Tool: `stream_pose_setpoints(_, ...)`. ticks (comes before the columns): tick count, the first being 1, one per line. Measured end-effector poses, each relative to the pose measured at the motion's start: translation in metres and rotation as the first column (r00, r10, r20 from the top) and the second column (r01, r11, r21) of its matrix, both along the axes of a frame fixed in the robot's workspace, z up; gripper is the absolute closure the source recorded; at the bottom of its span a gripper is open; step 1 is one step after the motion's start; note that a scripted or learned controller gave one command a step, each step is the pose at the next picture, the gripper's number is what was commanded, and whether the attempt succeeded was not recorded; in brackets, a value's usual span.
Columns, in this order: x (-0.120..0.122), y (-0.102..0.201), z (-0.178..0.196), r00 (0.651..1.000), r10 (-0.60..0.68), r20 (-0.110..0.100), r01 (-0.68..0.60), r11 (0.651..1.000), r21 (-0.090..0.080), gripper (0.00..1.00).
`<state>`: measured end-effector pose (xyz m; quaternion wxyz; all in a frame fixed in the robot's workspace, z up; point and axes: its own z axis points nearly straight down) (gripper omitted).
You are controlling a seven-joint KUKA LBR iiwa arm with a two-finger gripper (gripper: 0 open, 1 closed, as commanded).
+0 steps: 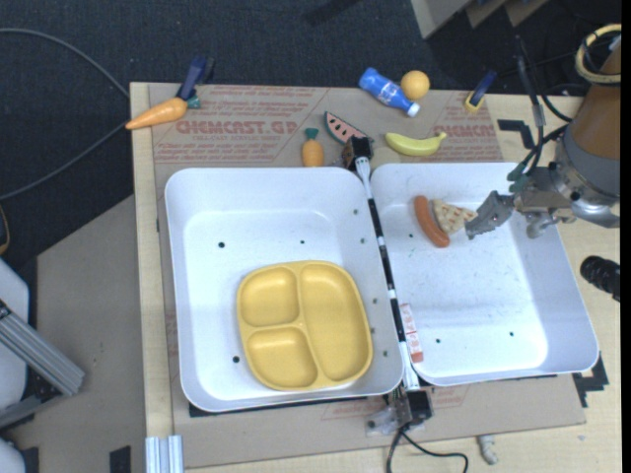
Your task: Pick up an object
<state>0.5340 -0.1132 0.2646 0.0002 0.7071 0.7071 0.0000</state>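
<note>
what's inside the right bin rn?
Right bin holds a hot dog touching a pizza slice near its back wall. The hand sits beside the pizza, covering the floor beneath it.

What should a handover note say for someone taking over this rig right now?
Gripper: low over the right bin, just right of the pizza slice; nothing seen between its fingers.
Job's things: hot dog and pizza slice side by side in the right bin's upper left.
Yellow divided plate sits in the left bin.
Done: no pick shows yet.
Left: grasp an object and lift it.
</note>
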Motion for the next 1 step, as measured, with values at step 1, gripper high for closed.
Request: stream_pose_setpoints(1,0.0701,0.0276,-0.0809,1.0,0.001,-0.001,-0.001,1.0,0.001,0.0)
